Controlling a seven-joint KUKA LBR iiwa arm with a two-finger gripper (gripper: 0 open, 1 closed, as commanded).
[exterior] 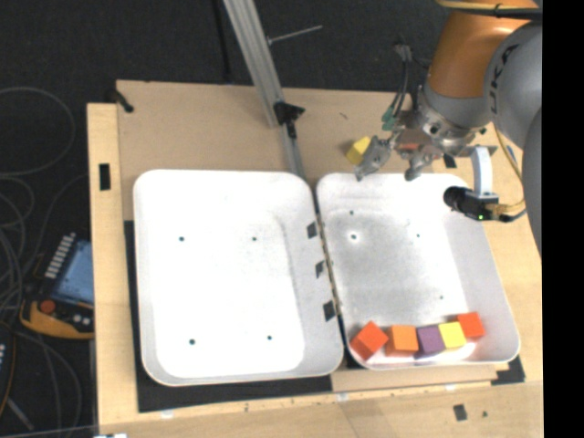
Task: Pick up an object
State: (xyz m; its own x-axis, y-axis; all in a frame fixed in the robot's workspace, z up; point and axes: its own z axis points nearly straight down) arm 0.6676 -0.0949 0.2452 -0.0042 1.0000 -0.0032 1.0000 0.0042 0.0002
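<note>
Blocks [420, 338] are lined up along the right bin's [415, 245] near wall, probably light and rigid, best pinched across flat sides; gripper [394, 164] is seen spread, empty, above the far rim.

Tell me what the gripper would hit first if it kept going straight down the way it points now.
Probably the bare floor of the right bin near its far rim. The gripper hangs there, well away from the row of blocks at the near edge. Depth is hard to judge.

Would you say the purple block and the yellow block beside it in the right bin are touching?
Touching. The camera view shows the purple block and yellow block side by side with no gap along the right bin's near wall.
</note>
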